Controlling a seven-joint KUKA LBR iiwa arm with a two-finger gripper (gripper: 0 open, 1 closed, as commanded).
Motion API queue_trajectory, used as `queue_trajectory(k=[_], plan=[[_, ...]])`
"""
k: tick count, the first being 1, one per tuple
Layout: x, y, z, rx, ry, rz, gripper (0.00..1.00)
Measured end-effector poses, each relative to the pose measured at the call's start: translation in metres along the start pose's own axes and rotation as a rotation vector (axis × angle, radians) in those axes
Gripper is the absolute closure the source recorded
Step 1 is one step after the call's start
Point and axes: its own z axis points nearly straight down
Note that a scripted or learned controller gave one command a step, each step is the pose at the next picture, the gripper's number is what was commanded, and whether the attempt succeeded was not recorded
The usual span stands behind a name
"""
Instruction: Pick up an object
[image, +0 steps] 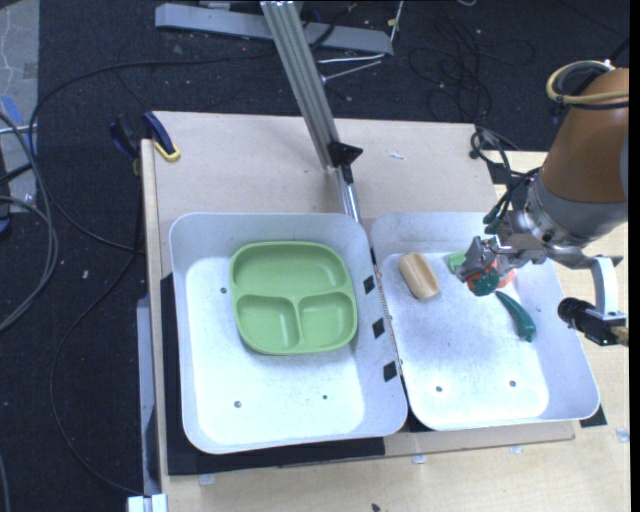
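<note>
My gripper (481, 268) hangs low over the right bin (480, 372), near its back edge, with the grey arm and its orange band reaching in from the right. A small green and red thing (462, 264) shows right at the gripper's tip; whether it is held I cannot tell. A tan loaf-shaped object (419, 276) lies to the gripper's left in the same bin. Just to its lower right lies a teal-green elongated object (519, 314).
The left bin (200, 390) holds a green divided plate (295, 297). A slanted metal pole (308, 85) comes down to the gap between the bins. Black clips (381, 326) line that gap. A blue and yellow clamp (160, 139) sits at the bench's back left corner.
</note>
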Motion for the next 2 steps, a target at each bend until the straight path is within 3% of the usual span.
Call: queue_trajectory(k=[2], plan=[[0.099,0.024,0.021,0.006,0.003,-0.005,1.00]])
